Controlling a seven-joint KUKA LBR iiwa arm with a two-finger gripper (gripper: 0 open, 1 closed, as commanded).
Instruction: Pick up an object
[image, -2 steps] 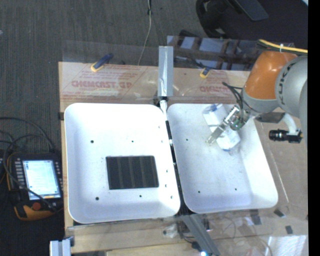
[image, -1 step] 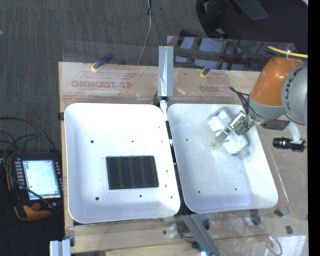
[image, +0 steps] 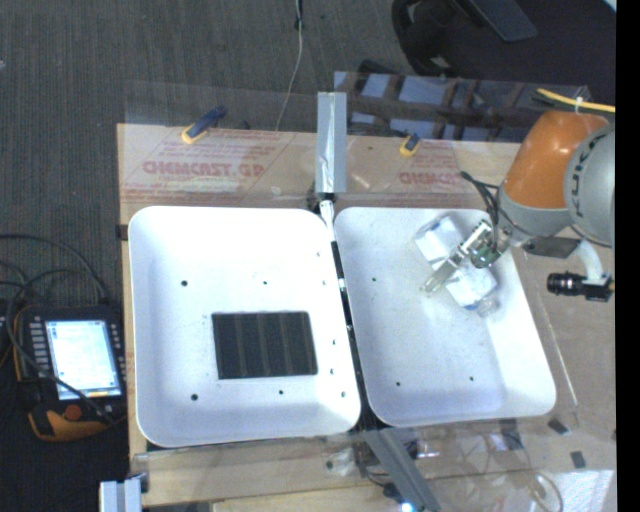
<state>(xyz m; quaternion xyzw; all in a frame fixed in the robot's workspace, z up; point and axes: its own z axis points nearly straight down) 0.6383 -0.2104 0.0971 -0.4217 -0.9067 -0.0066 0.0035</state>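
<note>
**Gripper over a clear object in the right bin: grasp unconfirmed**

A failed pick is judged the main risk. The only candidate seen near the tool is a clear, glassy object (image: 470, 285) lying in the upper right part of the right bin (image: 400, 400), close to that bin's far right wall. Its outline is faint against the white floor, so its edges and true height are hard to judge; a closure placed slightly off could be expected to push it aside or let it slip out. Its nearness to the bin wall could also bring a finger into contact with the wall.

The gripper (image: 462, 255) is seen low over the same part of the right bin, directly at or just above the clear object, with the arm's orange band (image: 550, 160) behind it, beyond the bin's right wall. How far the tool is opened cannot be told, and nothing can be confirmed as held. Whether contact is made cannot be settled.

A dark ribbed panel (image: 264, 344) lies well away, in the left bin (image: 160, 240) beside the right bin.
</note>
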